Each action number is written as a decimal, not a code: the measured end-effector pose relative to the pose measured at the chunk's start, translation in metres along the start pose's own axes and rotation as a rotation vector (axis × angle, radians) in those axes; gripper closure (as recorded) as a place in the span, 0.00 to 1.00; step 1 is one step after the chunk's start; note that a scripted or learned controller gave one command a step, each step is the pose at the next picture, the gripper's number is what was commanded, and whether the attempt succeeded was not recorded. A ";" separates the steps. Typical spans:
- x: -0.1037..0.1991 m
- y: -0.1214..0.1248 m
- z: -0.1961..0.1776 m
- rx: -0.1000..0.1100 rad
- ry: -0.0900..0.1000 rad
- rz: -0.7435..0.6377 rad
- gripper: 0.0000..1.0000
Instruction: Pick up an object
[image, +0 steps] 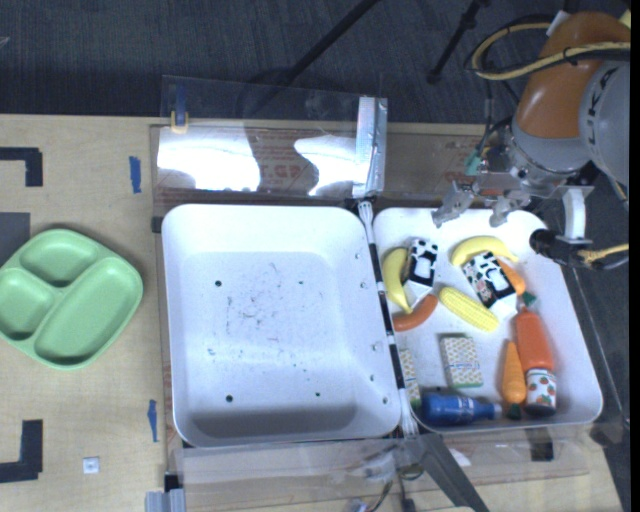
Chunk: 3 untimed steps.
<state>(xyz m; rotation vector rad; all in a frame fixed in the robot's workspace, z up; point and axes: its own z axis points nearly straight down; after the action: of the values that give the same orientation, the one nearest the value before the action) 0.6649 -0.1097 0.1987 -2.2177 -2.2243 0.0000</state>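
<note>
The right bin (580, 350) holds a heap of toys. A yellow banana (394, 276) lies at its left, next to a black-and-white cow figure (423, 262). A second banana (478, 245) curves over another cow-patterned piece (490, 280). A corn cob (468, 308), an orange sausage (415, 315), a carrot (513, 372), an orange bottle (536, 355), a small patterned box (460, 361) and a blue bottle (455, 407) lie nearer the front. My gripper (480, 205) hangs above the bin's far edge, fingers spread open with nothing between them.
The left bin (200, 250) is a bare white tray with faint marks. A green divided plate (65, 295) sits on the wooden bench at far left. A clear panel with a foil strip (368, 150) stands behind the bins.
</note>
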 end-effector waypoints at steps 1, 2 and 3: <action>-0.028 -0.046 0.076 -0.015 -0.004 -0.182 0.00; -0.076 -0.028 0.091 -0.038 -0.028 -0.780 0.00; -0.110 -0.067 0.106 -0.017 -0.004 -0.589 0.00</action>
<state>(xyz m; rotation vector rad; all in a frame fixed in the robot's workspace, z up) 0.5983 -0.2197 0.0922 -1.4830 -2.7855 -0.0147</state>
